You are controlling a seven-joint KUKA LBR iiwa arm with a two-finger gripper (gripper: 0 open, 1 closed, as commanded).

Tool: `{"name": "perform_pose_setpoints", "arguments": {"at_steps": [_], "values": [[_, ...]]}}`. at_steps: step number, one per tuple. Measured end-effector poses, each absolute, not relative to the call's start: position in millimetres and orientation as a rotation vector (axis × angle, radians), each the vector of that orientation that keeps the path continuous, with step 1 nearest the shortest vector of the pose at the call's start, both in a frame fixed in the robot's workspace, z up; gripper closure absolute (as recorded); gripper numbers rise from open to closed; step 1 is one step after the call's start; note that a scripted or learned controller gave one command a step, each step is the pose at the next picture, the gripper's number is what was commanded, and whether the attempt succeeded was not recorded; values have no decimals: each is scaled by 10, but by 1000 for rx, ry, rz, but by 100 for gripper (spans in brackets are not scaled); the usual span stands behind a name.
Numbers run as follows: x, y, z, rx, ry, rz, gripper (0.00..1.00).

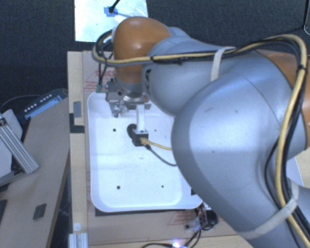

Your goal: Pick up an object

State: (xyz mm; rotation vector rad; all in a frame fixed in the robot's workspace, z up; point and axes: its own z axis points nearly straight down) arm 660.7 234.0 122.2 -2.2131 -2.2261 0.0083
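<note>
Hovering hand [121, 109] above shallow white bin [125, 175], open or closed impossible to tell.

A large grey robot arm [232, 138] reaches in from 3 o'clock and bends up towards 11 o'clock. Its orange band [137, 40] sits just above the wrist [125, 91], which points straight down. The jaws hang below the wrist, at about 10 o'clock from centre.
</note>
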Motion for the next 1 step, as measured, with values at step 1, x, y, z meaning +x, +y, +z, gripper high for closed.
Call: {"name": "perform_pose_setpoints", "arguments": {"at_steps": [1], "values": [[6713, 2350, 2772, -2220, -2235, -27, 100]]}}
